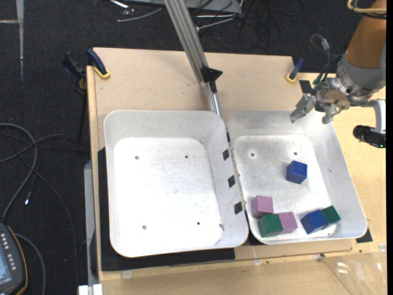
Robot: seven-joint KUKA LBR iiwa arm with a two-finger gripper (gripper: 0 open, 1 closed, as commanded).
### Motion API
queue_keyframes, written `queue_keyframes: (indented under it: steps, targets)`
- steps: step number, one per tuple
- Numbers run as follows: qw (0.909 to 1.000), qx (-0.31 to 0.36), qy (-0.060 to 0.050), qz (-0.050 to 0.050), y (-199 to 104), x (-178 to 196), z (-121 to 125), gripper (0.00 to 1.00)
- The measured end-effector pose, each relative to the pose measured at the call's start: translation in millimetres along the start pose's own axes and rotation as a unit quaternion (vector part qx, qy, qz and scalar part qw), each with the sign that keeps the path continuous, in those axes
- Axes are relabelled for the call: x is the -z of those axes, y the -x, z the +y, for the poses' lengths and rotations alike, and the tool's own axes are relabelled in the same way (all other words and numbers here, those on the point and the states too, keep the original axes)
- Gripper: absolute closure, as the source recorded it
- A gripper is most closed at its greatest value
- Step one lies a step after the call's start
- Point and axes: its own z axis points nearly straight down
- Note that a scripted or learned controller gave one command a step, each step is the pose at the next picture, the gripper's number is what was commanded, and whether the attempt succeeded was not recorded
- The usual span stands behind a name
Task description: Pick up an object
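1. The grey arm with its orange band (368, 35) reaches in from the right, and its two-finger hand (313, 114) hangs over the far right corner of the right-hand shallow white bin (344, 165).
2. The hand's two metal fingers (299, 112) are spread apart, released, with nothing between them.
3. A small blue cube (296, 171) lies alone on the floor of the right bin, nearer to the camera than the hand and a little to its left in the view; it is apart from the hand, not touching it.
4. The other blocks sit in a loose row along the near edge of the same bin, well apart from the hand.
5. A pale pink cube (263, 204) lies at the left of that row, with a dark green cube (269, 225) just in front of it and a second pink cube (287, 221) touching the green one on its right.
6. Further right, a second blue cube (314, 220) lies beside a smaller green block (331, 214) near the bin's near right corner; the two appear to touch.
7. The left-hand shallow white bin (116, 165) sits side by side with the right one, their rims meeting at the middle.
8. Both bins rest on a light wooden tabletop (159, 82), which carries blue and yellow clamps (98, 65) at its far corners.
9. A slanted grey metal pole (187, 32) runs down from the top of the view to the point where the two bins meet.
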Motion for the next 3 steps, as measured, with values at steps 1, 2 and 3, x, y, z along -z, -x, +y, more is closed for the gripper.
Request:
queue_keyframes:
  steps: [1,2,3]
  targets:
    - [1.0,0.0,0.006,-0.001,0.8,113.1,-1.2,0.0]
    - [1.0,0.0,-0.003,0.001,-9.8,-32.9,-0.4,0.0]
    - [1.0,-0.003,-0.004,0.001,12.2,-115.9,-60.9,0.0]
